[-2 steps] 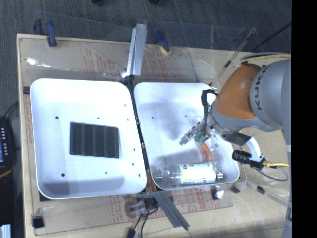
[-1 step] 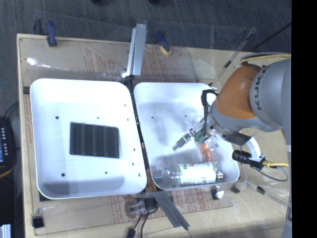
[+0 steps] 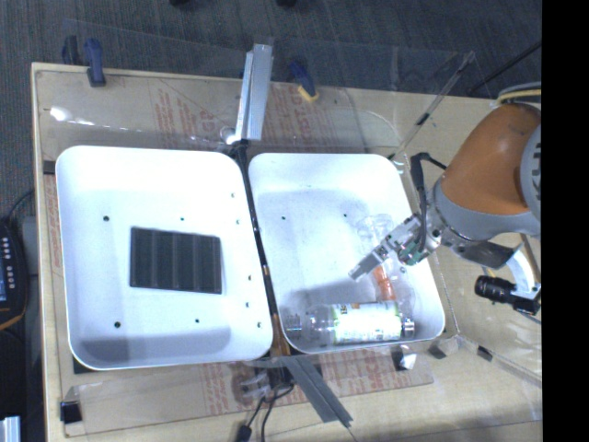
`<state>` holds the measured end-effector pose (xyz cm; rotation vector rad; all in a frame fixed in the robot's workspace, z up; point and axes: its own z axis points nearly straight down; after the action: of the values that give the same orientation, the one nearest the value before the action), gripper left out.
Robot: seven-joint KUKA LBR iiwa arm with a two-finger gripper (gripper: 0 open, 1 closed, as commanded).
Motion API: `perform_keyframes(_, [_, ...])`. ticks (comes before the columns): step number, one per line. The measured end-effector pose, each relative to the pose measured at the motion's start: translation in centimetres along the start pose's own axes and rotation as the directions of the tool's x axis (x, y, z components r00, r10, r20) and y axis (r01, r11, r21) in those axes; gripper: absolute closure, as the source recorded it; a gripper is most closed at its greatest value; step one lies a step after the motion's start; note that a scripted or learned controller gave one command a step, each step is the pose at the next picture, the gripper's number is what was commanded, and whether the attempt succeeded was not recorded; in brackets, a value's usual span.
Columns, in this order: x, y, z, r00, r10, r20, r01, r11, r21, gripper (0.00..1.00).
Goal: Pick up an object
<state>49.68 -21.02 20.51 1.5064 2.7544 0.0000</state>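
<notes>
The arm (image 3: 492, 178) is cut off at the right side. The gripper (image 3: 373, 267) is too small and blurry to make out well. A clear thing (image 3: 373, 228) under it is hard to tell. The label on the bottle (image 3: 354, 323) is too blurry to read.

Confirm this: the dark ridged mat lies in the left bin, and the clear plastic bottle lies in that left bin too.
Not quite. The camera view shows the clear plastic bottle lying along the near wall of the right bin. The dark ridged mat does lie in the left bin.
</notes>
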Motion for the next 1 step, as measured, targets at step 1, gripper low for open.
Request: perform_keyframes(1, [-2.27, 3.81, 7.34, 0.991, -0.133, -0.005, 0.133, 0.991, 0.003, 0.00])
